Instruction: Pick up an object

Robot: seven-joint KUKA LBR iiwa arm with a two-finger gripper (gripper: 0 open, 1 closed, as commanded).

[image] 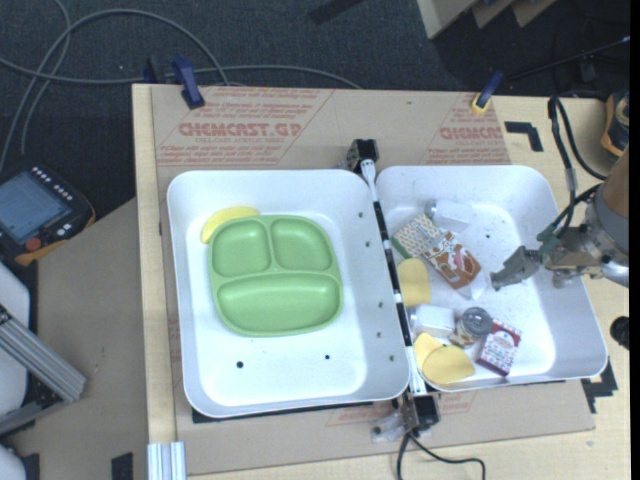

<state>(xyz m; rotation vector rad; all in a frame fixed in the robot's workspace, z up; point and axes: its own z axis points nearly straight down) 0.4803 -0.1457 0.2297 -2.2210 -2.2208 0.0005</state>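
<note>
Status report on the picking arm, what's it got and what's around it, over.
Tool over the right bin, nothing visibly between its fingers. Nearest item: patterned packet, just to its left. Green divided plate sits in the left bin, well clear.

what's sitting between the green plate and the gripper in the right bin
In the camera view, between the green plate and the gripper lie the bins' rims, a yellow block and a patterned packet.

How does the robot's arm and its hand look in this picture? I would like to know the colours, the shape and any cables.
The arm enters at the right edge and looks grey and rounded. Its hand is a dull grey metal piece that narrows to dark tips over the right bin. Black cables run in loops along the arm near the wrist. The picture is too blurred to read any markings.
</note>
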